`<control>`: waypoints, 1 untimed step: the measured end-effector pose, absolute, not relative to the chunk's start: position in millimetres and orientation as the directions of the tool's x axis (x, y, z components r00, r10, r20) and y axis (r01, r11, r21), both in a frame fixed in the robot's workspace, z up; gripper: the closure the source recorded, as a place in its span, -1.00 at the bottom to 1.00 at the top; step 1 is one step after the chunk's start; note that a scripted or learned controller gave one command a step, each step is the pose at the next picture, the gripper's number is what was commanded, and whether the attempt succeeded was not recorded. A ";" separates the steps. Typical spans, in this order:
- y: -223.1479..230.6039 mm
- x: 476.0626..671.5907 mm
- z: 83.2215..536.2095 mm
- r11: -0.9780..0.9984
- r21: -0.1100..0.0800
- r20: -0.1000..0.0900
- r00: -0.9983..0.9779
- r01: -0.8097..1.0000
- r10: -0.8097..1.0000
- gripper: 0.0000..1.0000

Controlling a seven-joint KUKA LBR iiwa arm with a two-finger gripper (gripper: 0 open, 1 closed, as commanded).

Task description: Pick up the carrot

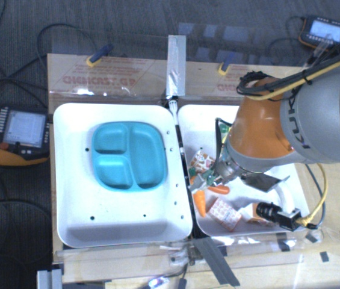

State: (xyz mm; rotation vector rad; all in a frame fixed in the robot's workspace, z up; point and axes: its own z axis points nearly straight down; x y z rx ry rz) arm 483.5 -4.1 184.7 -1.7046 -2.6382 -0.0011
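Note:
The carrot (200, 203), a short orange piece, lies by the left wall of the right bin (189, 131), near its front. My gripper (216, 177) hangs low over the middle of that bin, just up and to the right of the carrot. The arm's orange band and grey wrist hide most of it. A small red-orange piece (219, 190) lies right below the gripper's tip, between it and the carrot.
Several small items crowd the right bin: a patterned packet (203, 159), a green bit (196, 179) and a red-and-white checked block (224, 215). A blue three-compartment plate (127, 155) sits in the left bin (73, 221). A handheld pendant (16, 134) lies left of the bench.

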 end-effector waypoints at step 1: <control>1.2 482.9 188.5 0.463 -0.004 0.001 -0.463 0.886 0.886 1.00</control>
